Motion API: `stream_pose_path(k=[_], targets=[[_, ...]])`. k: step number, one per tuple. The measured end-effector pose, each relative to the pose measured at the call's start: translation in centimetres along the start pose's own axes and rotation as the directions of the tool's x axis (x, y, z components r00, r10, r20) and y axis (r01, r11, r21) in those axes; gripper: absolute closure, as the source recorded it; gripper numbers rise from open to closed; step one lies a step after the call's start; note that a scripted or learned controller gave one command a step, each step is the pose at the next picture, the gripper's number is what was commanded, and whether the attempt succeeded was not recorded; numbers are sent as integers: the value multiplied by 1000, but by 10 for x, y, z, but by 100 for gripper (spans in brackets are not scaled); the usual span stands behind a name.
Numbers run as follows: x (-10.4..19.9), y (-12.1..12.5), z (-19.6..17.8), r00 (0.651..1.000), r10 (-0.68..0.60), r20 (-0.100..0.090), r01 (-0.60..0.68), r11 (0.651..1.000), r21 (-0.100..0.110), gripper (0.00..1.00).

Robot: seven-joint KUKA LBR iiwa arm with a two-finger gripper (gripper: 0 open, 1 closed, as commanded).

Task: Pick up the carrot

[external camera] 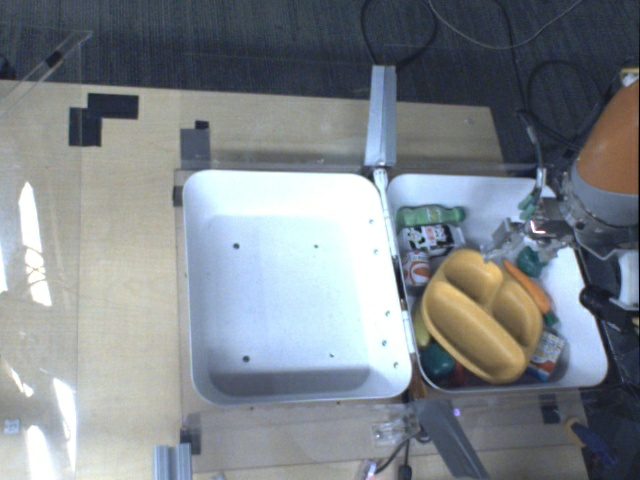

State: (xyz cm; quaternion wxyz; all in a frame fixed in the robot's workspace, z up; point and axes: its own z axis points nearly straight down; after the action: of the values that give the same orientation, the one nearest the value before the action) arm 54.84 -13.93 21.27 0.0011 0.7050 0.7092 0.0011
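Note:
The carrot (531,286) is a thin orange strip in the right bin (480,190), wedged against the right side of a big yellow bread-shaped toy (480,313). Part of it is hidden under a small teal piece (528,260). My gripper (518,234) hangs just above and slightly behind the carrot's upper end, near the bin's right wall. The grey arm with its orange band (610,153) comes in from the right.
A green bottle (431,215) and a small printed packet (430,237) lie at the back left of the right bin. Small coloured items sit under the yellow toy at the front. The left bin (290,288) stands beside it, behind a metal divider post (382,118).

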Motion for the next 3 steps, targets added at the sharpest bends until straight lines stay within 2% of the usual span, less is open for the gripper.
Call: stream_pose_path(k=[1,2,3], targets=[[13,29,110,999,-35,6,35,999,-6,0],[-25,55,122,983,-182,2,182,983,-4,0],[-24,57,109,983,-184,-2,184,983,-6,100]])
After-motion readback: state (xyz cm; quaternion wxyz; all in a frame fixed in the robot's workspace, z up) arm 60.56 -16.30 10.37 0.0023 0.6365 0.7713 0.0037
